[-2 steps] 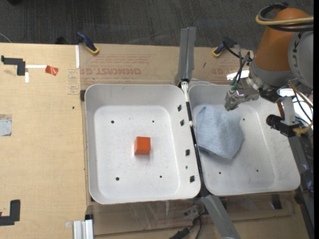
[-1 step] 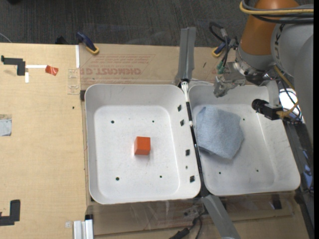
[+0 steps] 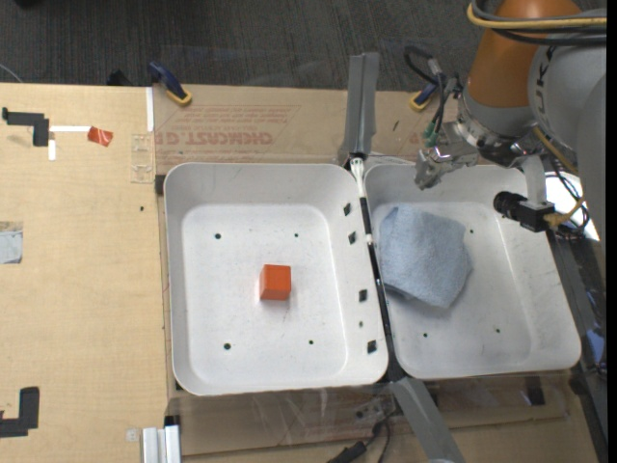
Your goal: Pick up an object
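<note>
From the overhead camera you're looking down on two white bins set side by side, and your arm [image 3: 535,61] comes in from the top right, its orange band bright above the wrist. The gripper [image 3: 429,172] hangs over the far edge of the right bin [image 3: 540,345], just above the blue-grey cloth [image 3: 424,257], and from this angle I can't tell whether it's released or clenched; nothing shows in its grasp. That cloth lies crumpled against the right bin's left wall, near the divider. Over in the left bin [image 3: 193,355] you've got a small orange block [image 3: 276,283] sitting alone near the middle of the floor, well apart from the gripper.
</note>
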You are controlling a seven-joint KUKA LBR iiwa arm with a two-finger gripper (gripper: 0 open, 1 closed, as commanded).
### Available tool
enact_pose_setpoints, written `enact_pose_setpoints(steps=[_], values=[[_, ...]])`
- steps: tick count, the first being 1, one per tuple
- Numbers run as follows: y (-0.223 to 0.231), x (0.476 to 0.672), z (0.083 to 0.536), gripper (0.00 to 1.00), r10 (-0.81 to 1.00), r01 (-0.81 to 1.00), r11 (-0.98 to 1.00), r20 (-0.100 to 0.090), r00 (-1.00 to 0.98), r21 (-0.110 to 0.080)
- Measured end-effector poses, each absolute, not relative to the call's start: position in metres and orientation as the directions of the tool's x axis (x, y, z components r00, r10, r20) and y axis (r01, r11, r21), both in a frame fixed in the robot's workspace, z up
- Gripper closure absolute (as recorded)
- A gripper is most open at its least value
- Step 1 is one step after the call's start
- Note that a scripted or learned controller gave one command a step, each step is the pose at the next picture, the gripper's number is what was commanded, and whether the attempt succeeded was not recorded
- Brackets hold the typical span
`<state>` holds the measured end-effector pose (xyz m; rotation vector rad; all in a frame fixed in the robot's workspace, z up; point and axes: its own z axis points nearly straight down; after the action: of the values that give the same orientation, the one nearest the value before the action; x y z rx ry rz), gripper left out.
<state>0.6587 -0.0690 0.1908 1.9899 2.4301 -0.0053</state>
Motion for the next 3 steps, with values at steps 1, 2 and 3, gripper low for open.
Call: enact_pose_setpoints(steps=[1, 2, 3], values=[[-0.093, 0.650, 0.191, 1.00, 0.969, 0.969, 0.247, -0.002, -0.247, -0.002], [-0.112, 0.659, 0.182, 1.00, 0.967, 0.967, 0.256, -0.003, -0.256, 0.000], [-0.091, 0.659, 0.192, 1.00, 0.966, 0.966, 0.257, -0.002, -0.257, 0.002]])
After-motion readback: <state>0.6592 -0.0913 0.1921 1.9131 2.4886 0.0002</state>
